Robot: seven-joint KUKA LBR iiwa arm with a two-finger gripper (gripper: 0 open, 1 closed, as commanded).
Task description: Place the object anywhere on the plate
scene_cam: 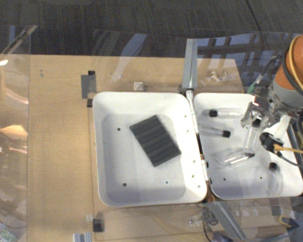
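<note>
Gripper (254, 120) over right bin (293, 187), near vials (219, 133); I can't tell its state. Plate (155, 140) in left bin (105, 144) bare. Pick and place both left, I judge.

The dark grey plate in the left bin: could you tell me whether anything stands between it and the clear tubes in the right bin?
The two bins' raised rims meet between the tubes and the plate, so a tube must be lifted over them. Nothing else visible stands in the way, and the plate's top is bare. The pincer hovers over the right bin.
</note>
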